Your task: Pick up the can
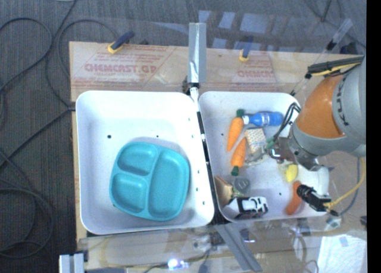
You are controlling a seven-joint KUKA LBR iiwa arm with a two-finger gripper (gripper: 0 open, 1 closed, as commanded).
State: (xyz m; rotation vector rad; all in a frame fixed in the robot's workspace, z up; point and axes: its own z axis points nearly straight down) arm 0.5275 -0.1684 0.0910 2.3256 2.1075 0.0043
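Observation:
A small can [256, 141] with a pale speckled label lies in the right bin [262, 100], between two carrots and the arm. My gripper [273, 149] reaches in from the right below the orange band and sits low, right at the can's right side. The wrist hides much of the gripper. I cannot tell whether it touches the can.
Two carrots [235, 133] [239, 153] lie left of the can and a blue bottle [264, 118] behind it. A yellow piece [291, 173], an orange piece [293, 205], a black-and-white item [253, 205] and a green-capped item [240, 183] lie near the front. The left bin [95, 117] holds a teal divided plate [150, 180].

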